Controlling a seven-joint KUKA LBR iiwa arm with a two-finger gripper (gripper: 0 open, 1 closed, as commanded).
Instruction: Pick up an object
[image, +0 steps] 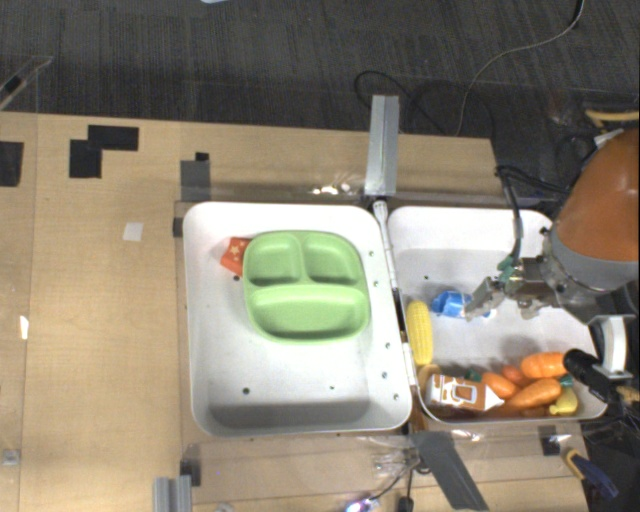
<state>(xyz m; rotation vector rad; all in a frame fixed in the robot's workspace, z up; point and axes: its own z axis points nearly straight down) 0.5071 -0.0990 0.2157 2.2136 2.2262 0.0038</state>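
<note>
From above, the bench carries two shallow white bins side by side. The left bin (215, 330) holds a green divided plate (304, 284) lying flat toward its upper half, and a small red-orange piece (234, 256) peeks out at the plate's upper left edge, touching it.

The right bin (450, 235) is the busy one. The arm (600, 215) — grey, with its orange band showing at the far right — reaches in over the bin, and the gripper (487, 297) sits low near the bin's middle. Whether its tool is spread or closed, I cannot tell from here, and nothing is visibly caught in it.

Just beside the gripper's tip lies a small blue object (449, 302); contact between them is unclear. Next to that, along the bin's left wall, a yellow corn cob (420, 332) lies lengthwise. Along the bin's near edge sit a brown carton (460, 392), several orange carrots (535, 380) heaped together, and a small yellow piece (566, 402) at their right end.
</note>
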